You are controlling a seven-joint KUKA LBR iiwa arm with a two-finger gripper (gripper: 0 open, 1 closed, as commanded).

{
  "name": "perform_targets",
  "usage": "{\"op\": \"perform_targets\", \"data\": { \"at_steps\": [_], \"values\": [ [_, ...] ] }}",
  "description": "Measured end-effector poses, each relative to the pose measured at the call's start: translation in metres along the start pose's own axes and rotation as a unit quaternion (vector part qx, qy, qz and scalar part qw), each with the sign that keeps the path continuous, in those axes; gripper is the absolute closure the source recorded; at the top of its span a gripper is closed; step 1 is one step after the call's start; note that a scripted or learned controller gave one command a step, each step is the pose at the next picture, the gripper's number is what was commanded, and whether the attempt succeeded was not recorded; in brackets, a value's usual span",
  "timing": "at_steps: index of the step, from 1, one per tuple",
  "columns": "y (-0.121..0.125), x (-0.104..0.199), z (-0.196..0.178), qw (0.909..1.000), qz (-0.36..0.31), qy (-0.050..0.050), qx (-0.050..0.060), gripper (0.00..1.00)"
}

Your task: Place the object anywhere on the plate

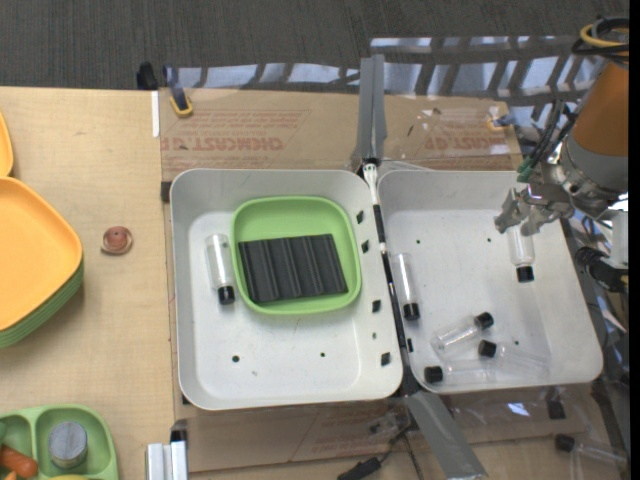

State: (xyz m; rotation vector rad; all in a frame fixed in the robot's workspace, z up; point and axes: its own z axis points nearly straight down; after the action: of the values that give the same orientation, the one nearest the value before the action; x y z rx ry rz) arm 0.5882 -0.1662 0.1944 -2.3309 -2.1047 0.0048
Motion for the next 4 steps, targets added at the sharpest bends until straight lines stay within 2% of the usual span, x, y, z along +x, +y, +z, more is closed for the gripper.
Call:
{"op": "perform_targets", "data": {
  "at_steps": [1,2,3,4],
  "values": [
    [0.0,0.0,0.0,1.0,0.0,0.0,0.0,0.0],
    [-0.034,0.037,-0.017,0.9998,0.018,0.001,0.0,0.0],
    [-0.03,0.02,-0.015,0.9996,0.028,0.0,0.0,0.0],
    [-0.055,0.029,0.006,0.9981,0.062,0.0,0.001,0.0]
  ]
}}
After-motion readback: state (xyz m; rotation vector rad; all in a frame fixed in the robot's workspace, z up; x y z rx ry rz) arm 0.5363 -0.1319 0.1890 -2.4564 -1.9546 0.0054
